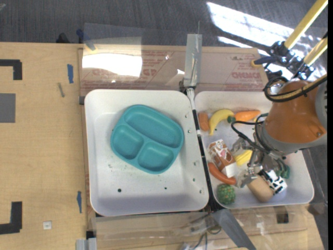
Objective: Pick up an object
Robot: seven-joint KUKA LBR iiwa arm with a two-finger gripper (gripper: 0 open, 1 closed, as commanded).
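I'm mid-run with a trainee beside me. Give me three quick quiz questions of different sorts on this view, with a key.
1. True or false: the teal divided plate lies in the left bin.
2. Which lies nearest the right bin's far wall? A) banana B) broccoli C) tan block
3. Fill in: the hand is low over the ____ bin.

Key: 1 true; 2 A; 3 right.

Teal divided plate (147, 138) in left bin (99, 155); wood bench (36, 139).
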